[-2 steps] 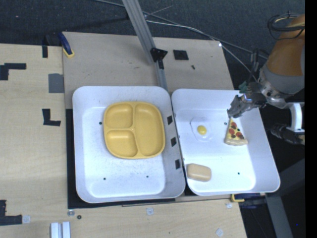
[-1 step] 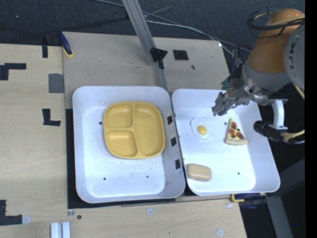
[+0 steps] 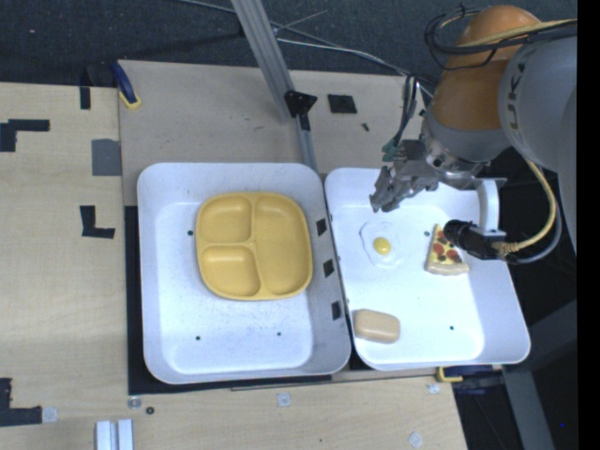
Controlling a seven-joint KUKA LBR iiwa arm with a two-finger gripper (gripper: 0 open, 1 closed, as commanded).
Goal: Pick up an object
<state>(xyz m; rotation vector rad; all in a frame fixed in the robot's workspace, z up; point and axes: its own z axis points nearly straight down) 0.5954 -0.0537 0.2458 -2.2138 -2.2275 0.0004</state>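
Tan tabletop [image 3: 56, 279] carries two white bins. Within the right bin [image 3: 497, 331], nearest lies a beige bar [image 3: 376, 325]; beyond it a fried egg [image 3: 381, 247], a pizza slice [image 3: 445, 251] to its right. Over the egg's far side hover the fingers [image 3: 385, 200], seemingly together, gripping nothing.

A grey arm [image 3: 548, 92] with an orange band [image 3: 483, 64], black looped cables, and a dark metal pincer [image 3: 386, 201].
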